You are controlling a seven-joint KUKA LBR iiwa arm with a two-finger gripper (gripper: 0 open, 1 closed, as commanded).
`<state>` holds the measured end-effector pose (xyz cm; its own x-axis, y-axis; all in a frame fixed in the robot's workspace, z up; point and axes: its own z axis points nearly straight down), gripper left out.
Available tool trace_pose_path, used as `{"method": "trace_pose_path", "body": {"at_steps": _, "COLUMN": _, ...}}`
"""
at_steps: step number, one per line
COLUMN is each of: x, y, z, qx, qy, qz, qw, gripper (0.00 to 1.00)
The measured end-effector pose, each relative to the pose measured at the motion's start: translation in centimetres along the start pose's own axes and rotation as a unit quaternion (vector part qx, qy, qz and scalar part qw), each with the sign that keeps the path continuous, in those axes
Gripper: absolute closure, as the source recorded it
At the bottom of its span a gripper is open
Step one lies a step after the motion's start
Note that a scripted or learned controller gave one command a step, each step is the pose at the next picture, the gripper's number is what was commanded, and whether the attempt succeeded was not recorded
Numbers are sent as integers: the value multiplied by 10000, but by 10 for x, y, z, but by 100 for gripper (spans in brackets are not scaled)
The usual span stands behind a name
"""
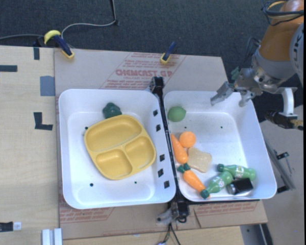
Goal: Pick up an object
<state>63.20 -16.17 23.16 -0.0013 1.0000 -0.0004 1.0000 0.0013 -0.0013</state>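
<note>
Grey gripper (228,98) (open) – above right bin (261,137)

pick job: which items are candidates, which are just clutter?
Candidates, right bin:
green ball
orange ball
two carrots
bread slice
two green bottles
black item

Lying about:
yellow tray, left bin
dark green item
clamps

Legible markings, one entry:

1. Red printed lettering "CHEMCAST GP" on the brown protective sheet (137,73) covering the bench board. It runs at a slight upward slant, well to the left of the gripper (229,97) as the camera sees it, just beyond the far rim of the left bin (71,137). A second, smaller red line beneath it is too blurred to read.
</note>
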Motion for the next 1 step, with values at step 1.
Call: {"method": "trace_pose_path", "body": {"at_steps": 1, "x": 55, "y": -22, "z": 61, "qx": 10, "qy": 7, "qz": -3, "qw": 10000, "gripper": 0}}
